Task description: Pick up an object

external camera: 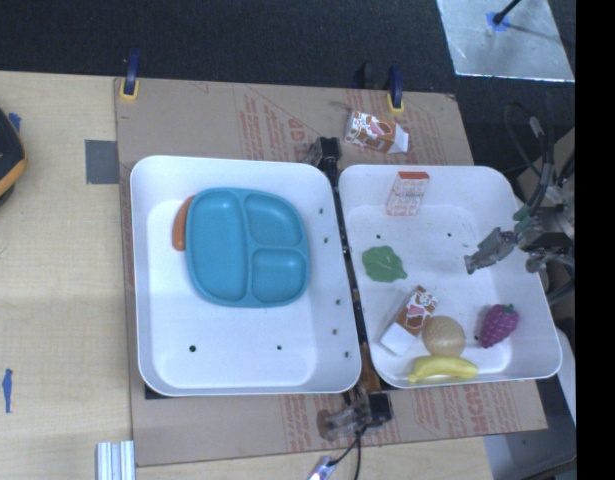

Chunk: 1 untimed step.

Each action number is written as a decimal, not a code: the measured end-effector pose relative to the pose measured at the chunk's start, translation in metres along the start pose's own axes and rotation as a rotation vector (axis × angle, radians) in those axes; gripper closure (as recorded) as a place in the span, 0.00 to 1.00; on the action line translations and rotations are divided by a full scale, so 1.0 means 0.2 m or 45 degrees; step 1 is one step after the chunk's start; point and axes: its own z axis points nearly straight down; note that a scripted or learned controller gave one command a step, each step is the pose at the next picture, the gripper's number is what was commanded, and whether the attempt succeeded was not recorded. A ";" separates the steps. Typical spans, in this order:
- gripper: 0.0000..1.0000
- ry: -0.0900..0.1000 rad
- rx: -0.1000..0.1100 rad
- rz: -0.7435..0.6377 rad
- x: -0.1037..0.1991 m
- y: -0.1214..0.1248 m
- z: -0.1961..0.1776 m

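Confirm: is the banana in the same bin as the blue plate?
No, the banana lies in the right bin, while the blue plate sits in the left bin.

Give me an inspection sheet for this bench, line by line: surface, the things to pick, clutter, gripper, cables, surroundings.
Surface: cardboard sheet on a wooden bench, bearing a left bin and a right bin side by side.
Job's things: in the right bin, a green leaf, grapes, banana, a round tan ball, a small carton and a packet.
Clutter: blue divided plate in the left bin, an orange item under its left edge; a wrapper on the cardboard.
Gripper: gripper over the right bin's right side, holding nothing.
Cables: wires at the front edge; more at far right.
Surroundings: dark floor, blue clamps.
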 end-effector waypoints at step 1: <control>0.00 -0.001 0.002 0.000 -0.29 0.19 0.44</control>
